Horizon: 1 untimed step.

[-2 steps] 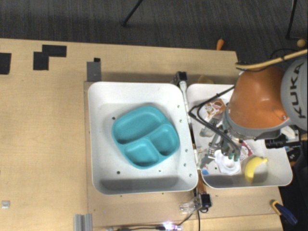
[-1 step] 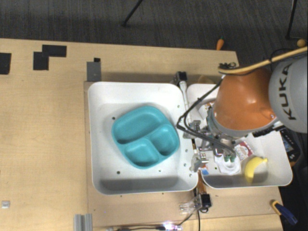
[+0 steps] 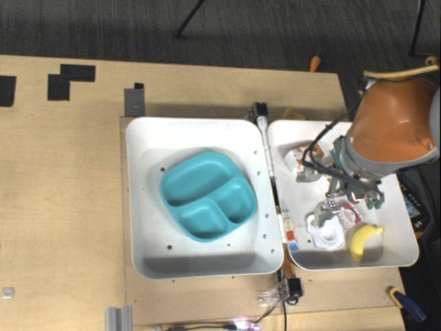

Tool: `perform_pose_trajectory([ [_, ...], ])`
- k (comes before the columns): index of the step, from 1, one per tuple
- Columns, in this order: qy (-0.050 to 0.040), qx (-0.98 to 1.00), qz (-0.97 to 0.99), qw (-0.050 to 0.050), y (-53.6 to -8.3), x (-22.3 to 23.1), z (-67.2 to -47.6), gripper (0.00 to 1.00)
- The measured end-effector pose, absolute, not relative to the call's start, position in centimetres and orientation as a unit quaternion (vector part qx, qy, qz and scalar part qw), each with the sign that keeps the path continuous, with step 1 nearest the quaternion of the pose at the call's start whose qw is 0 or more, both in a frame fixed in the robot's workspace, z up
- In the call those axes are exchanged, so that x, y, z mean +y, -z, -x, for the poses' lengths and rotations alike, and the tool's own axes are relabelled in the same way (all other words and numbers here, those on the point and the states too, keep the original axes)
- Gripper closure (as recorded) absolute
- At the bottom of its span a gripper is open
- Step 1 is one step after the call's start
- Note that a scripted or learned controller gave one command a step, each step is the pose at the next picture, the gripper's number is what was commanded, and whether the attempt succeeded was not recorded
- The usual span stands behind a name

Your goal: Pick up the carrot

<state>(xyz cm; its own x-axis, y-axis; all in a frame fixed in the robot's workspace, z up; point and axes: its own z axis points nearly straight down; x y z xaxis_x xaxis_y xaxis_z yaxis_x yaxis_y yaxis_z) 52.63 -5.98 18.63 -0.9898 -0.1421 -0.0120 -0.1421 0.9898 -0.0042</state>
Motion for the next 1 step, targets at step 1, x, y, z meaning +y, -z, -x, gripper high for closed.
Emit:
perform_pose_trajectory([
  [1, -0.0011, 0.993, 0.116, 0.005, -18.58, -1.13, -50.36, 0.0],
])
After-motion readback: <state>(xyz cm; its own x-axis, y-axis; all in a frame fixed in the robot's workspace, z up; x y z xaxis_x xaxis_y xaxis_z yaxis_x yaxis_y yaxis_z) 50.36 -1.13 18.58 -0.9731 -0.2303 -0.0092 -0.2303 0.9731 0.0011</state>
